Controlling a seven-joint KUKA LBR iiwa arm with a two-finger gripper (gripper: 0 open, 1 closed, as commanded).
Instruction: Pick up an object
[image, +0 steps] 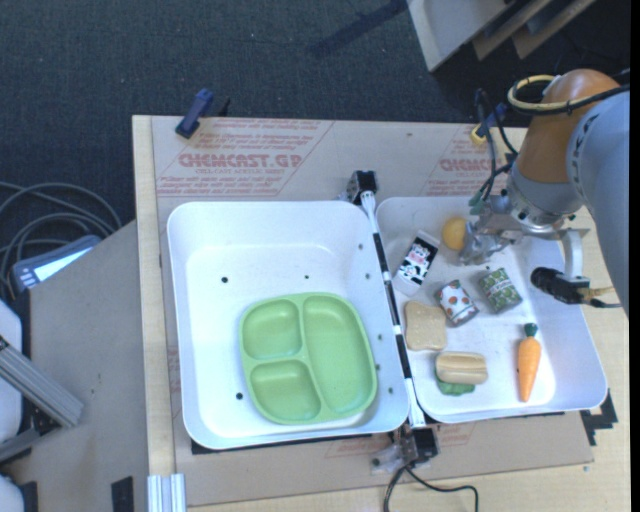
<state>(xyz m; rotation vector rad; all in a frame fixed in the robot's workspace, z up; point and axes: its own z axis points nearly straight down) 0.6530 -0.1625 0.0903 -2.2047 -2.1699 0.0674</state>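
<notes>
**Right bin: six objects, gripper lowered at far end**

Nearest my camera, one sandwich (461, 370) lies at the front of the right bin (580, 395). I count one carrot (527, 365), one bread slice (425, 325), one small can (457, 302), one green packet (498, 288), one black-and-white carton (418, 260) and one yellow fruit (455, 234). The gripper (483, 243) sits just beside the fruit; I cannot tell its finger state. One green divided tray (306, 357) occupies the left bin (200, 250). Both bins rest on one cardboard sheet (240, 160) over dark carpet (100, 60).
</notes>
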